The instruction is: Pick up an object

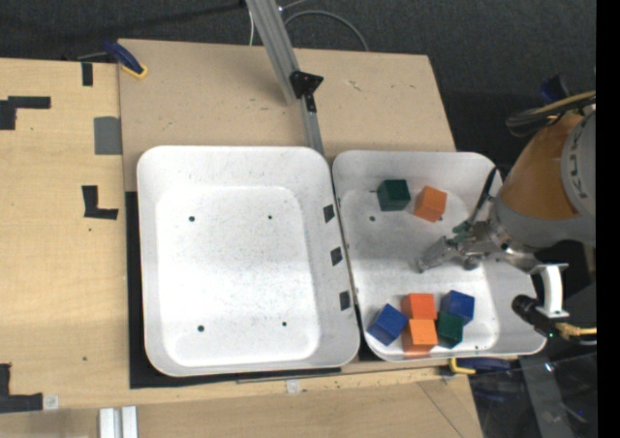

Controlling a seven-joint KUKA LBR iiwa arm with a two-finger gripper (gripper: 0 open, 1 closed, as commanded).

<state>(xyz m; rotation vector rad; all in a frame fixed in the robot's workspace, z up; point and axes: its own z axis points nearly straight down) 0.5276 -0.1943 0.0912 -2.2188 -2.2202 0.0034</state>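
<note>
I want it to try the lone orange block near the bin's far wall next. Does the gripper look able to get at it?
Probably yes. The gripper sits in the right bin just short of the orange block, nothing lying between. The green block stands apart beside it, leaving room.

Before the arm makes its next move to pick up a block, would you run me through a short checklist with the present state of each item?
1. Blocks lie in the right bin: ok; a dark green block and an orange block at the far end, a cluster of five at the near end.
2. Gripper is over the right bin: ok, above the bare middle.
3. Gripper holds nothing yet: ok, no block between its fingers.
4. Finger opening: cannot tell.
5. Easy target: ok, the orange block stands apart from the dark green one.
6. Cluster spacing: not ok, the blue block and its neighbours touch.
</note>
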